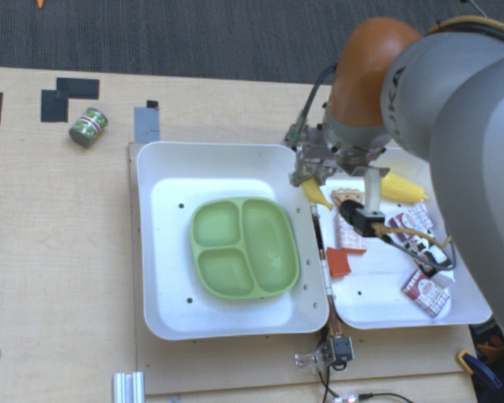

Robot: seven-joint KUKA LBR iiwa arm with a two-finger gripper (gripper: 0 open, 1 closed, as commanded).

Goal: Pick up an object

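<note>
Wooden bench (50,250), two white bins (164,326)

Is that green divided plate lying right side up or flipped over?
Right side up: the green divided plate shows three hollow compartments facing upward in the left bin.

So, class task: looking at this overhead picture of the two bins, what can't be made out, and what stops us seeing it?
- Claw: the wrist above it covers its fingers, so its state is unclear.
- Right bin: the arm hides its far right part.
- Yellow item: partly under the arm, so its kind is unclear.
- Packets: print too small to read.
- Can: label too small to read.
</note>
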